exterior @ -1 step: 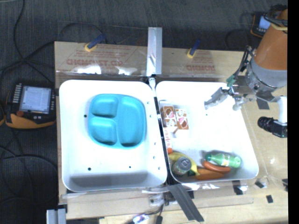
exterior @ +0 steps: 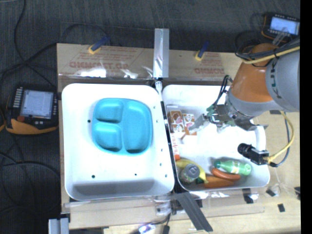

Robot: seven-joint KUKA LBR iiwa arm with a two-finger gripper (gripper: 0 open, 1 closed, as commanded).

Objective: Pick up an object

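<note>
My gripper (exterior: 207,115) reaches in from the right and hangs over the upper middle of the right bin (exterior: 214,92). Just to its left lies a flat printed packet (exterior: 179,122) with red and white markings. A green bottle (exterior: 233,166) lies along the bin's front edge, with an orange carrot-like piece (exterior: 222,180) below it. A yellow and green item with a grey round cap (exterior: 190,172) sits at the front left corner. Nothing shows between the gripper's fingers.
The left bin (exterior: 78,179) holds a blue divided tray (exterior: 122,125). A metal post (exterior: 161,52) rises behind the divide between the bins. A handheld pendant (exterior: 33,106) lies on the floor at the left. Cables trail at the arm's right.
</note>
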